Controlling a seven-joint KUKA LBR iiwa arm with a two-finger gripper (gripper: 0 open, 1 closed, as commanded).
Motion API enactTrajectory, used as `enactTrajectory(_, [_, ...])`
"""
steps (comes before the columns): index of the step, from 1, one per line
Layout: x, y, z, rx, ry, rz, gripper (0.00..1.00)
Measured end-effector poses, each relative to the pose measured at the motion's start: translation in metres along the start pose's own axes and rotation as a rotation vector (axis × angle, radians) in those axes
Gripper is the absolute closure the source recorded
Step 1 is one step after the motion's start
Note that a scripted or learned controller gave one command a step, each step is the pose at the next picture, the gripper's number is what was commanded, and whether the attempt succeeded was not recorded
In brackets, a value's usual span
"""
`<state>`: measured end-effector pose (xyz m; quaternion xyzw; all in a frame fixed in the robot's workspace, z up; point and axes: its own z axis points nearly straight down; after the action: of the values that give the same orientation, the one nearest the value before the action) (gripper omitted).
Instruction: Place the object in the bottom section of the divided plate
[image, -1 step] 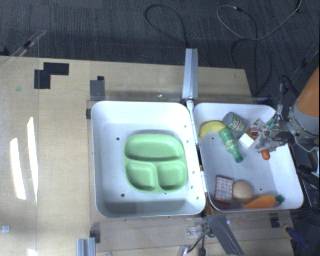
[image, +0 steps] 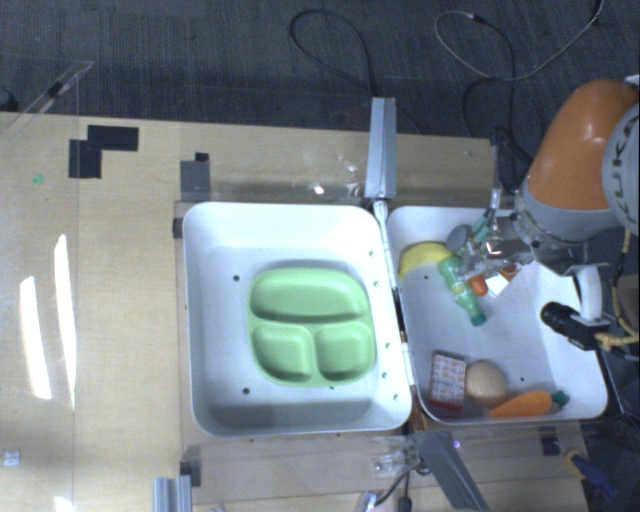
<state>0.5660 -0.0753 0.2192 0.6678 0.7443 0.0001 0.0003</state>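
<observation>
Two bins (image: 200, 300), fingers (image: 478, 255) near rim

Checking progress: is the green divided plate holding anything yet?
Empty. All three sections of the green divided plate show bare green; nothing lies in them.
</observation>
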Motion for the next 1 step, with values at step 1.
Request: enactTrajectory(1, [0.0597, 0.0190, -0.0240, 0.000, 0.000, -0.083, 1.00])
